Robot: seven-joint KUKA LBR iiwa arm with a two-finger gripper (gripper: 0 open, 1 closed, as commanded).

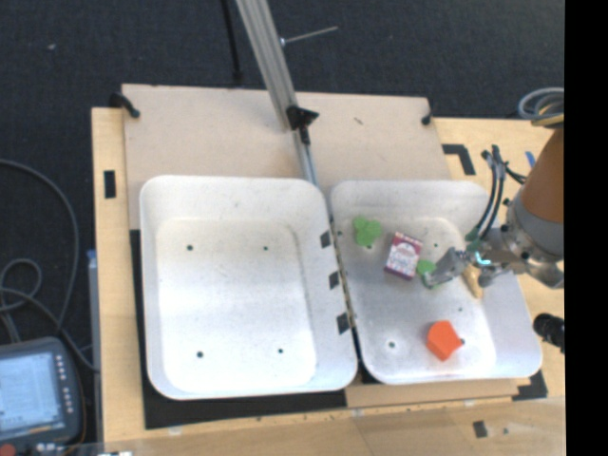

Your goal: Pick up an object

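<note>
Purple-and-white carton (404, 256), label unreadable; hand (454, 268) just beside it

Box (404, 256), block (443, 339) in right bin (380, 202).

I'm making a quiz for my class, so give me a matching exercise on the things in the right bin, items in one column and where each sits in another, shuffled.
Items:
1. green block
2. small box
3. orange block
4. gripper

Places:
A. near the bin's front edge
B. at the bin's right side, beside a small green piece
C. toward the bin's back left
D. mid-bin, between the green block and the gripper

Pairs: 1-C, 2-D, 3-A, 4-B
</note>
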